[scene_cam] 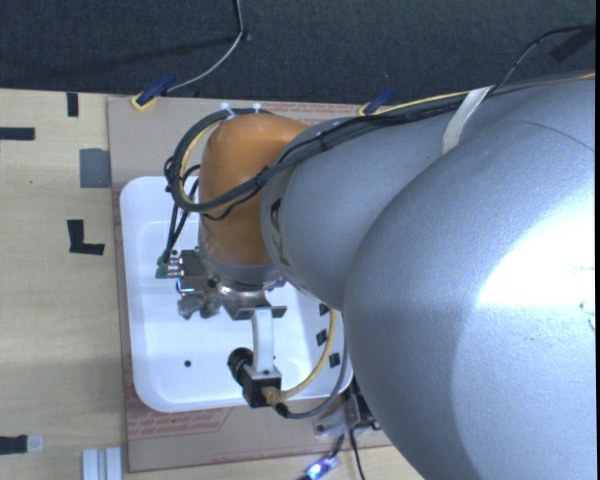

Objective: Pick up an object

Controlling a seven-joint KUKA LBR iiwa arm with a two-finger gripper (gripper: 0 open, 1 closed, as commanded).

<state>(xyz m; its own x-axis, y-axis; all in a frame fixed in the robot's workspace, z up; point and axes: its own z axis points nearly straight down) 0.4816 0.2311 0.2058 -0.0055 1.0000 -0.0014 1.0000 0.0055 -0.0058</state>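
Pale wooden bench (40, 298) lies left of the claw (202, 303) (grip state cannot be told), so descend slowly into the white bin (145, 268), judging contact carefully.

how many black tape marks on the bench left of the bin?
4 visible: a small one at the top, an L-shape at the far left, another L beside the bin, and one at the bottom-left edge. The arm may hide others.

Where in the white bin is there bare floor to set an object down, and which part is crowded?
The white bin has bare floor along its left wall, and in its lower left corner around a small dark speck. The middle and right are crowded: the arm's orange band and wrist hardware hang over them, with the grey arm covering everything farther right.
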